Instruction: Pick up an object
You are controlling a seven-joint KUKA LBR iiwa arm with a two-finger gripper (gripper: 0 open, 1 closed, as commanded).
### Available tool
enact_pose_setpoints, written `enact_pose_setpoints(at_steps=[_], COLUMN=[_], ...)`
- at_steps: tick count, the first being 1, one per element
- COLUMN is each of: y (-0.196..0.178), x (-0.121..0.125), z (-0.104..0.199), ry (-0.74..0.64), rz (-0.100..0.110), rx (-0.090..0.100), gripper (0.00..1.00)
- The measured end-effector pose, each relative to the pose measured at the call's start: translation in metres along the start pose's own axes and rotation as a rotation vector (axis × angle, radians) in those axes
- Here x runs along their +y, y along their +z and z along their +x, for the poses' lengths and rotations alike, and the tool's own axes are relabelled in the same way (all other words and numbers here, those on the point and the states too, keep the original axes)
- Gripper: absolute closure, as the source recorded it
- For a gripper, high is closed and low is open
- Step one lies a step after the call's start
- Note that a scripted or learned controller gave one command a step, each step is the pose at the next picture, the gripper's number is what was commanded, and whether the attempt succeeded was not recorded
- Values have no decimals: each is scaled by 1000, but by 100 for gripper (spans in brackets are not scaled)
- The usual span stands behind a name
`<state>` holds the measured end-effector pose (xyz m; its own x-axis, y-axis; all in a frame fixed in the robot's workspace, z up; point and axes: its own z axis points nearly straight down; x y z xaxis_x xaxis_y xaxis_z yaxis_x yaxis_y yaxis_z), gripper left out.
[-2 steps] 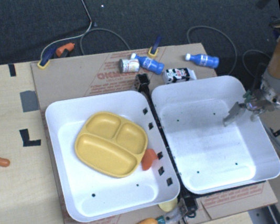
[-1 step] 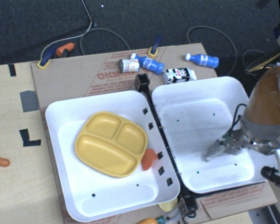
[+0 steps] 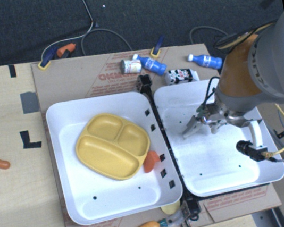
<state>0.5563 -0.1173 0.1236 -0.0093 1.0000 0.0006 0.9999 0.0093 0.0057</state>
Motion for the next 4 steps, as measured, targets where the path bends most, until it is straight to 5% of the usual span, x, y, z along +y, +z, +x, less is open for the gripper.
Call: enact_pose_setpoints(at_steps=[1, 2, 4], y=[6, 39, 39], x=[49, 63, 113], z=[24, 18, 14], ry=[5, 8, 7], rz=[4, 7, 4], rx=[0, -2, -1], gripper=[0, 0, 0])
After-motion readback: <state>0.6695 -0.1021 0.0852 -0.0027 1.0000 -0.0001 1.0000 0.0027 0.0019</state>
